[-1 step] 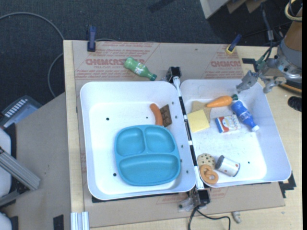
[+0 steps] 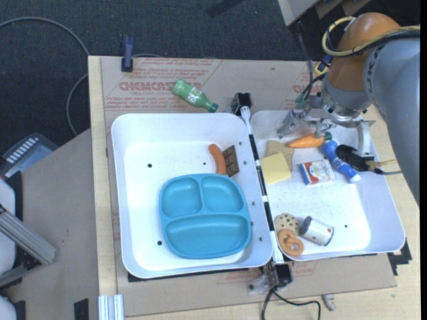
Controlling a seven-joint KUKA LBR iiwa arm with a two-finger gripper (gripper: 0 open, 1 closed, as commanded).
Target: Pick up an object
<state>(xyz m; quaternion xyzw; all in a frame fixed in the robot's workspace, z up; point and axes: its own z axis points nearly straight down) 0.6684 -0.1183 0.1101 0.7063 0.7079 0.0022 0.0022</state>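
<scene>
Now — arm (image 2: 373, 52) bent over right bin (image 2: 373, 225) | claw (image 2: 308, 120) above carrot (image 2: 307, 141)

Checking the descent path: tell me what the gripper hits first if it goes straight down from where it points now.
Probably the orange carrot, which lies just below the gripper at the back of the right bin. Depth is hard to judge from this slanted view.

Right bin (image 2: 373, 235): open floor mid-right; sponge (image 2: 276, 169), card (image 2: 314, 173), marker (image 2: 339, 161), carrot (image 2: 307, 141) crowd the back, can (image 2: 315, 231) and pretzel (image 2: 291, 244) the front. Left bin (image 2: 133, 179): plate (image 2: 203, 215) fills centre (sausage (image 2: 217, 159) just behind), left strip free.
</scene>
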